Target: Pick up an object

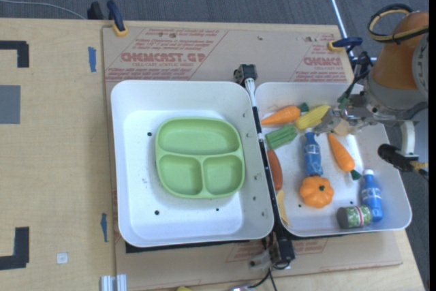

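The right bin (392, 146) holds several toy items. An orange carrot (281, 115) and a yellow corn piece (312, 117) lie at its far side, with a green vegetable (281, 137) just below them. A blue bottle (312, 155), a second carrot (341, 152) and a small pumpkin (317, 191) sit in the middle. Another blue bottle (371, 194) and a green can (354, 217) lie near the front right corner. My gripper (339, 119) hangs low over the bin's far side, between the corn and the second carrot's upper end.
The left bin (129, 146) holds a green divided plate (199, 157). A reddish long item (274, 170) lies along the right bin's left wall. A black clamp (245, 73) sits where the two bins meet at the back. The arm's grey body (398, 82) covers the right bin's far right corner.
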Robot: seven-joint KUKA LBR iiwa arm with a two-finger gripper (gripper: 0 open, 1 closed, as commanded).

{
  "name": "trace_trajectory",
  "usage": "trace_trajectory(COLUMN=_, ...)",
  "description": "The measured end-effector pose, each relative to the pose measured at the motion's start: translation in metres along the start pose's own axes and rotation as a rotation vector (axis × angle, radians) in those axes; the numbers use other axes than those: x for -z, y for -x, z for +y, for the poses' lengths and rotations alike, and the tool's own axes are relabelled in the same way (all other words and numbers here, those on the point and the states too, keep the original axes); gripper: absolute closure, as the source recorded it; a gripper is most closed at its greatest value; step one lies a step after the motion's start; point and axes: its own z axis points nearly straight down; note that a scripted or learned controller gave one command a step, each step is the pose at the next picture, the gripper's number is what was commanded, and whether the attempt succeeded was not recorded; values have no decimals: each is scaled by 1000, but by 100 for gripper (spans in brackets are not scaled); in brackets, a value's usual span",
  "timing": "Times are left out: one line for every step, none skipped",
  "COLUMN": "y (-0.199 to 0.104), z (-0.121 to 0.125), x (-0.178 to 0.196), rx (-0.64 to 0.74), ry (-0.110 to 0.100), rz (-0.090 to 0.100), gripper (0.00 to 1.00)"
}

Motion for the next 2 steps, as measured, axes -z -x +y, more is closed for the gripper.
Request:
trace_trajectory(y=-8, z=-56, x=-20, rx=0, ry=7, rz=-2, gripper=0)
trace_trajectory(y=-6, z=-55, x=-8, rx=-2, ry=12, rz=-8, gripper=100)
